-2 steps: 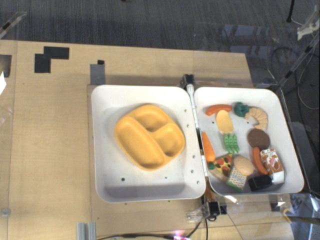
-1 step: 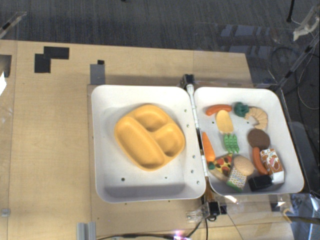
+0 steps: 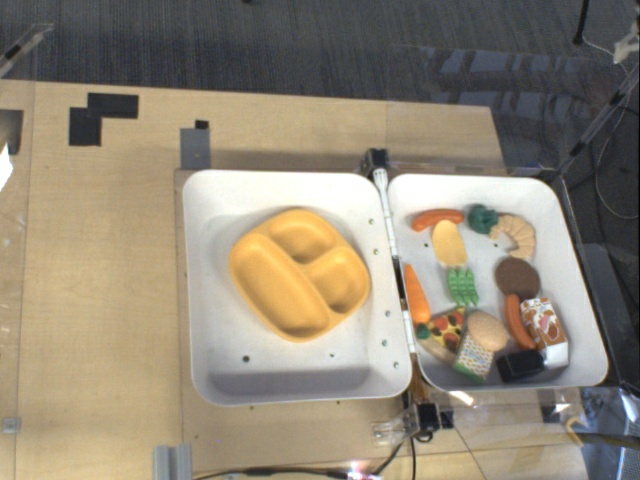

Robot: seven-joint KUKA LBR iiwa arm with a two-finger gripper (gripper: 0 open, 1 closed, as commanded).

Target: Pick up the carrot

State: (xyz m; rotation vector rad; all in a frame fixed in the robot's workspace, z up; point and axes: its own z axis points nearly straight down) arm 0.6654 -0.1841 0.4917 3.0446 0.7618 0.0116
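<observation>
While the carrot (image 3: 414,293) is lying in the right bin (image 3: 570,258), pressed up along the wall that bin shares with the left bin (image 3: 205,298), the task is looking to me as though it is not yet under way: nothing is lifting the carrot, nothing is touching it from above, and it is resting flat on the bin floor with its length running along the divider. Its lower end is sitting just beside a pizza slice (image 3: 443,330), and a green ridged piece (image 3: 462,286) is lying near its other flank, so the carrot is being hemmed in between the wall and its neighbours. Other toy foods are crowding the same bin, among them a red sausage (image 3: 437,218) near the top, a yellow piece (image 3: 450,243) below it, a brown round piece (image 3: 517,275) and a small printed carton (image 3: 543,328) (none of these is overlapping the carrot, as far as I am seeing). A yellow divided plate (image 3: 298,273) is occupying the left bin, well apart from the target. Whether the gripper's jaws are standing apart or together I cannot tell. Judging from how things are lying, the whole job is remaining to be done: reaching in over the right bin, lining up across the carrot's narrow width, coming down beside the wall, closing, and raising it.
</observation>
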